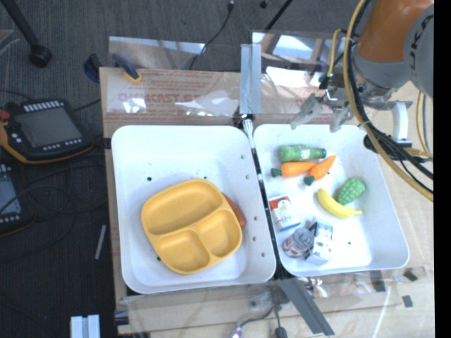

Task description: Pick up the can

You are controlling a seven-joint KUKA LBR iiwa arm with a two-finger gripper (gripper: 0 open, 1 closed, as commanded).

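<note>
The can [299,242] is small, with a grey lid and a red-and-white label. It lies tipped in the right bin [384,220] near the front edge, between a red-and-white carton [282,212] and a blue-and-white carton [323,243]. My gripper [322,115] hangs over the bin's back rim, well behind the can. Its two fingers [304,113] are spread open with nothing between them.
In the right bin lie a green bottle [301,153], an orange carrot [309,167], a banana [337,205] and a green knobbly toy [350,189]. The left bin [141,153] holds a yellow divided plate [190,225] resting over an orange object [239,214].
</note>
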